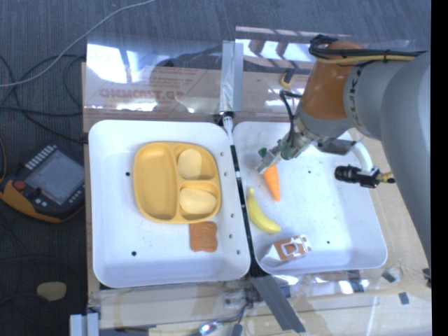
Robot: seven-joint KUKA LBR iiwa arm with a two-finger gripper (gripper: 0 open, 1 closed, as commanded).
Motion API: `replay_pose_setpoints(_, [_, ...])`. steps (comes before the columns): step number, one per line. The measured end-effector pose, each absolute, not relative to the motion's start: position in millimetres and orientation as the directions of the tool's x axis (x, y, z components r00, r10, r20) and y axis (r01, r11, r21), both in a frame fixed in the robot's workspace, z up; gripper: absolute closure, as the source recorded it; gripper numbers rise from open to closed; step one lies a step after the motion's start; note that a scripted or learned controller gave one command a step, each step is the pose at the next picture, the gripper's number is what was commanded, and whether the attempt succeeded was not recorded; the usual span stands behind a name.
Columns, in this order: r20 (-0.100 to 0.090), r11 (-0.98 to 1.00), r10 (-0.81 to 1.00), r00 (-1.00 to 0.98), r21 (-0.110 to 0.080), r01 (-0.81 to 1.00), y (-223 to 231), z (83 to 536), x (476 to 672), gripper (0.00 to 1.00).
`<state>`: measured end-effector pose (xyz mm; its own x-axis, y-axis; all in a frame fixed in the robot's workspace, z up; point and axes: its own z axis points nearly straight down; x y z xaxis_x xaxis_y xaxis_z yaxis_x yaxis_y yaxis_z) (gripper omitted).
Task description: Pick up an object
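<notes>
While the grey arm [392, 96] with its orange band reaches in from the upper right of the frame, its claw [269, 158] sits low in the upper left part of the right bin [350, 247], just above the wide end of an orange carrot [272, 182]. Whether the claw is wide or narrow cannot be told from this slant, and nothing can be seen held in it. The carrot lies on the bin floor, pointing down the frame. Just below it and to the left, a yellow banana [260, 214] lies along the bin's left wall. Near the lower middle of the same bin lies a small brown and white packet [292, 247]. A black fitting [358, 176] hangs off the arm toward the right of the bin.

In the left bin [112, 257], at the centre of the frame, sits a yellow divided tray [154, 184] with a pale round piece [190, 163] in its upper right compartment and another [197, 201] in its lower right one. A brown toast-like slice [204, 237] lies just below the tray. A handheld controller [43, 182] lies on the floor at the far left, off the desk
</notes>
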<state>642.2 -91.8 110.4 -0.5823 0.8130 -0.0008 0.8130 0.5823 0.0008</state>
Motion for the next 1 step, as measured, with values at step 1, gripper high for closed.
replay_pose_setpoints(1, [-0.001, 0.537, 0.844, -0.537, 0.0, 0.844, -22.7, 201.0, 614.3, 1.0])
